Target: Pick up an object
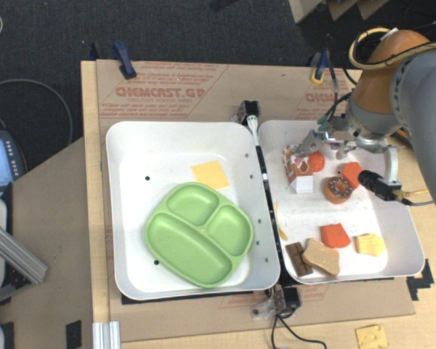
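Toast-shaped toy bread (324,257) and a brown chocolate-like piece (296,259) lie at the near edge of the right bin (407,260), beside an orange block (335,235) and a yellow cracker-like piece (370,244), as the KUKA arm (414,71) leans in from the right and bends down over the bin's far half. Its gripper (333,141) hangs low above a cluster of toy food: a brown-and-white packet (298,162), a small white block (303,185), a red-orange piece (315,161), a brown doughnut (338,189) and another red-orange piece (351,174). Whether the jaws are open or closed cannot be made out, and nothing is seen gripped. The step looks like the approach to a pick, nothing yet lifted; the next move calls for settling on one piece in that tight cluster and closing squarely on it. A green divided plate (198,233) and a yellow square (210,174) sit in the left bin (123,195).
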You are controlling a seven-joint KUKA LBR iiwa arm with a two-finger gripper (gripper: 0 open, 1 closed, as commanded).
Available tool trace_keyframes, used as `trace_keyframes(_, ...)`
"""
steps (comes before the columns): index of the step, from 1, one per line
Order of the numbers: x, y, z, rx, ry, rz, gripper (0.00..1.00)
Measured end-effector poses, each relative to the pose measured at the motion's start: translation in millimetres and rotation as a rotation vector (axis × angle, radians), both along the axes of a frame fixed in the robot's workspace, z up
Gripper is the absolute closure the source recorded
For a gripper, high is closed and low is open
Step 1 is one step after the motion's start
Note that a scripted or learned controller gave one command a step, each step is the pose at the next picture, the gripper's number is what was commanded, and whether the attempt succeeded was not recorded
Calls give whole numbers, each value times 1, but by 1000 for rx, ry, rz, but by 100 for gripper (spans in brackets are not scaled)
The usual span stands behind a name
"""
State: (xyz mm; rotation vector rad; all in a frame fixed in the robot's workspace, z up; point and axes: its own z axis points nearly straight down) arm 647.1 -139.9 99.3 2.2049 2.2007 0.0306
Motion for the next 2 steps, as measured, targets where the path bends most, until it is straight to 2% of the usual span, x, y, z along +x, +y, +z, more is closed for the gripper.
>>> trace_keyframes(1, -13, -5, -2, -2, 13, 5, 0)
trace_keyframes(2, -93, 8, 0, -4, -8, -4, 0)
